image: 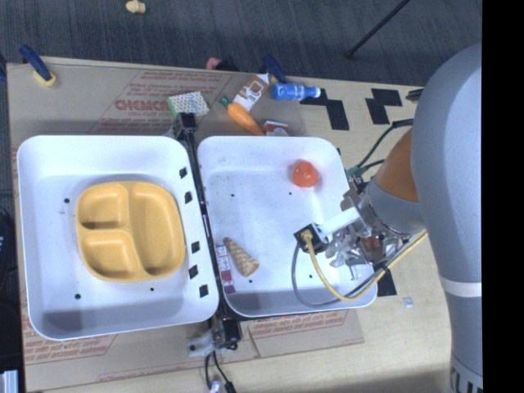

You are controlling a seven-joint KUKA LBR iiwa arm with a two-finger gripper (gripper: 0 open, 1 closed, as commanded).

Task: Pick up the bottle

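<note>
A small blue bottle lies on its side on the worktop, outside the bins, just beyond the far rim of the right bin. Beside it on the worktop lie an orange carrot-like toy, a white and orange package and a green patterned square. Inside the right bin sit a red ball near the far right corner and a tan cone-shaped item near the front left. The left bin holds a yellow divided tray. The grey arm reaches in from the right, and its gripper hangs low over the right bin's near right side, well apart from the bottle, trailing a yellow cable. The jaws are tangled in clutter, so whether they stand wide or narrow cannot be told.
</note>
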